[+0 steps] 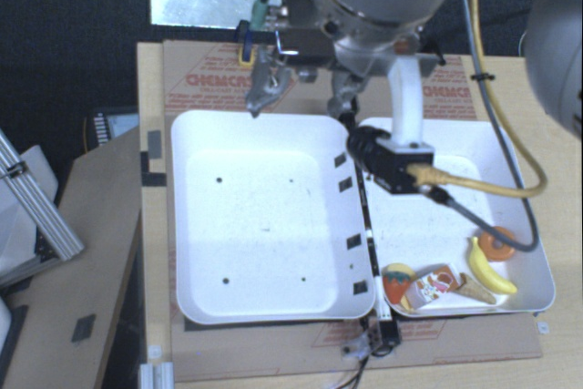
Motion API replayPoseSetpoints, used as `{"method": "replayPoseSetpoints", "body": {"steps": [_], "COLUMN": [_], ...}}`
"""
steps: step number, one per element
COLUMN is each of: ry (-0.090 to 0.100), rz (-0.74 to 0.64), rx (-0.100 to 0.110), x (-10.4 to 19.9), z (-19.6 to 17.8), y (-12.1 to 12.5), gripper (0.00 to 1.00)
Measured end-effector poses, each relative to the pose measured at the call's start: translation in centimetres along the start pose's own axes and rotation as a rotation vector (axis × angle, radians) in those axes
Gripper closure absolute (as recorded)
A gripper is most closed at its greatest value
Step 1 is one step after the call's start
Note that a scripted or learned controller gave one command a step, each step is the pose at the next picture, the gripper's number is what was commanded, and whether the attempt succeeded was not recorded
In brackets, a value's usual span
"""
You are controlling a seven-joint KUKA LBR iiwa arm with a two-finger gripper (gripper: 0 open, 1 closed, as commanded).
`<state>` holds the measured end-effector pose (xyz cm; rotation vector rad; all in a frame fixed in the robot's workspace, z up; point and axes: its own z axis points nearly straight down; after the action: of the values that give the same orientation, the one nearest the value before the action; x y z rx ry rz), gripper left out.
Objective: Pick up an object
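Overhead, the gripper [301, 96] hung above the far rim of the left bin [196, 150], its two fingers spread with nothing between them. Well away, a banana [488, 267] lay in the right bin's [455, 164] near corner beside other toy food.

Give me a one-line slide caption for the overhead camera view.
KUKA arm's gripper raised over two white bins; toys including a banana sit in the right bin's near corner.

Two bins sit side by side on the bench [109, 196], the left bin [260, 214] beside the right bin [537, 282], whose near corner holds a banana [488, 269], tomato [397, 282], packet [430, 285] and cone [475, 290], gripper [305, 100] above the far rims.
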<state>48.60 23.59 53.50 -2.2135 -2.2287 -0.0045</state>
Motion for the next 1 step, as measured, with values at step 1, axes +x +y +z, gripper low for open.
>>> {"method": "replayPoseSetpoints", "body": {"steps": [1], "ry": [-0.001], "rz": [0.008], "rx": [0.001], "x": [-2.03], "z": [0.00], "y": [0.03], "gripper": [0.00]}}
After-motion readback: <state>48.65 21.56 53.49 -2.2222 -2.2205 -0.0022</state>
